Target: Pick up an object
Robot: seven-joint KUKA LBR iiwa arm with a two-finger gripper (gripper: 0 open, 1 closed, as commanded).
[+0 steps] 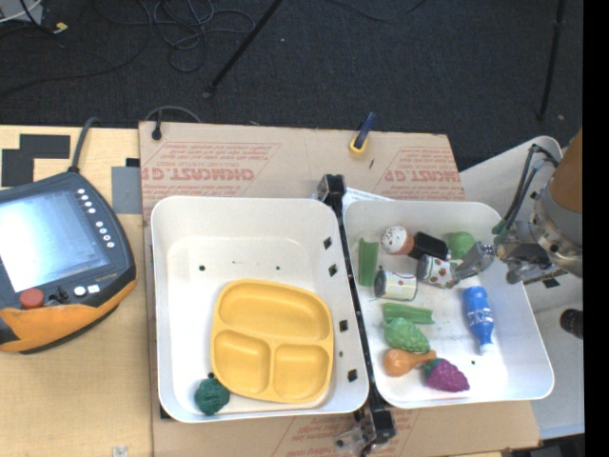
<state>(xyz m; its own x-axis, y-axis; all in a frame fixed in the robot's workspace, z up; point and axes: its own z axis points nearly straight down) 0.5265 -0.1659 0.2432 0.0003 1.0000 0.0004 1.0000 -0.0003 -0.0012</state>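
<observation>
Clutter fills the right-hand shallow white bin: a blue plastic bottle, a purple grape-like toy, an orange pear-shaped toy, a leafy green toy and a flat green pod-shaped piece. The left-hand white bin holds a yellow three-compartment plastic tray and a dark green lumpy ball.

The metal two-finger pincer hangs at the right bin's upper right, just above the blue bottle — its fingers look slightly apart with nothing between them, though the view is too small to be sure.

The bottle lies on its side, nearest the pincer. I judge it light, stiff and smooth, so it may roll or slip — best taken across the middle of its body.
</observation>
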